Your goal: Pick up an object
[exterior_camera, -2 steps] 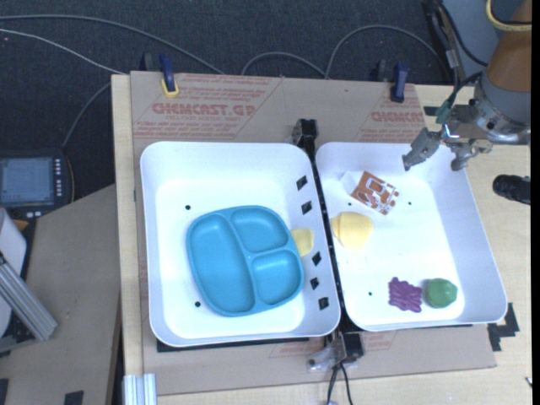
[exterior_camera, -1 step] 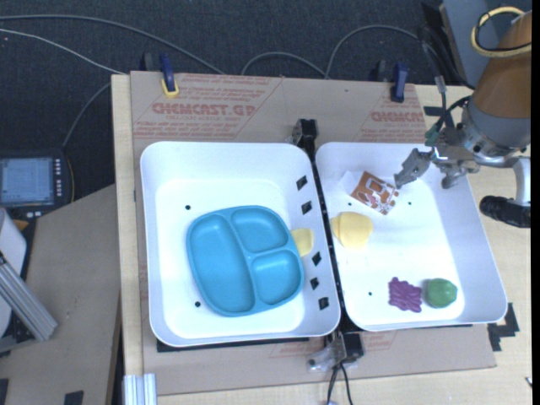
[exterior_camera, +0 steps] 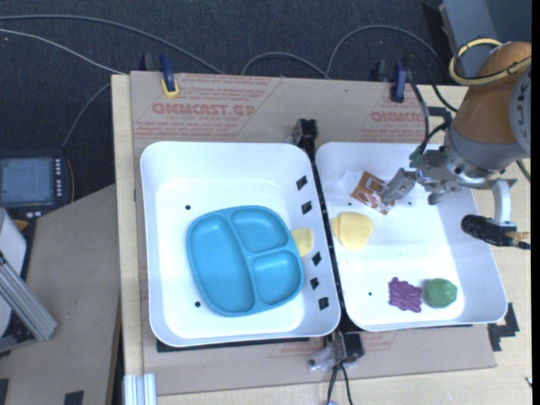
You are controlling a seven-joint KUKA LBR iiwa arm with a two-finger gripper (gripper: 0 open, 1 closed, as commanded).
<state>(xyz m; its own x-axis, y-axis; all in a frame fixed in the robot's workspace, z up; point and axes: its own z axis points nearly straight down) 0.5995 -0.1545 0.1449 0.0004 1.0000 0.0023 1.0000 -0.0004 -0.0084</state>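
Packet [exterior_camera: 369, 191], brown and white, is lying flat near the back of the right bin [exterior_camera: 472, 260], and the hand [exterior_camera: 396, 189] is hovering at its right edge, touching or nearly so; whether the hand is spread or pinching cannot be told. Just in front, a pale yellow lump [exterior_camera: 352, 229] is sitting close by. Well apart, at the bin's front, a purple grape cluster [exterior_camera: 404, 294] is resting beside a green ball [exterior_camera: 440, 292]. A blue divided tray [exterior_camera: 245, 260] is occupying the left bin [exterior_camera: 169, 226] with a small yellow piece [exterior_camera: 303, 240] beside it.
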